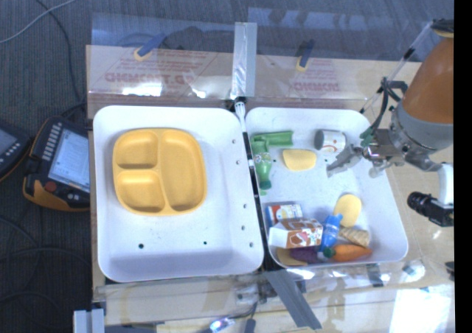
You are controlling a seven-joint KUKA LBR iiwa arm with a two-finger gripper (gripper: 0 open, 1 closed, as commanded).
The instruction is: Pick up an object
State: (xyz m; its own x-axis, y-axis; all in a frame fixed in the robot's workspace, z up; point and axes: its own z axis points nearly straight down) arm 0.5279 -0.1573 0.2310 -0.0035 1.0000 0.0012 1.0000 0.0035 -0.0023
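Approach step. Tool [345, 160] open, nothing gripped, hovering in right white bin [383, 199], just beside small grey-white can [330, 139]. Next, by my read: centre over can, descend, close.

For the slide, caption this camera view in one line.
End effector poised over the right bin of toy groceries; yellow divided plate in the left bin.

The arm [435, 96] comes in from the right side, and its orange band sits high above the right bin [383, 210], which I use as the landmark. The grey wrist lies over the upper right corner of this bin. The gripper [341, 160] points to the left, over the bin's upper right part, with nothing visible between the fingers.
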